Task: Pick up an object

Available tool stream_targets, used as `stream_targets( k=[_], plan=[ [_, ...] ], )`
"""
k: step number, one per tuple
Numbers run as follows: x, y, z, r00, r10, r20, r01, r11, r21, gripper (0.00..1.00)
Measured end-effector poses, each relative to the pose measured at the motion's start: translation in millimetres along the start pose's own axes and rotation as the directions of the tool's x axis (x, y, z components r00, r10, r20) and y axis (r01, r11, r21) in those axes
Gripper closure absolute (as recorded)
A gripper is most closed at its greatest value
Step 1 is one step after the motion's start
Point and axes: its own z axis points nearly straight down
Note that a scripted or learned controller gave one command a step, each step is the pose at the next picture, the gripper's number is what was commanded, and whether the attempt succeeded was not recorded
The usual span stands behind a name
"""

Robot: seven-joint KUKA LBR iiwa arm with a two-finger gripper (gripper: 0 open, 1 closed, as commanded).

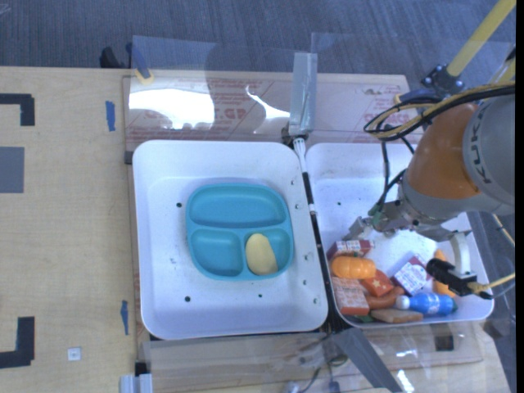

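A: Plenty of bare white floor in the back half of the right bin (344, 188). Crowded up front though, pile jammed against the near rim.

B: Yep. Orange thing (354, 267) at the left of that pile, rounded, glossy, lying just below the claw (366, 227). Can't tell if that claw is spread or pinched.

A: Left bin (155, 244): blue tray (237, 207), yellow lump (261, 254) in its lower right pocket.

Grey carpet floor (246, 6); light wooden bench (65, 219), blue tape marks (110, 115).
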Motion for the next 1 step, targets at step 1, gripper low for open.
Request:
stream_targets(
  k=[1],
  plan=[
    [32.5,15.0,-101.5,0.997,-0.073,0.001,0.073,0.997,-0.006,0.00]
  ],
)
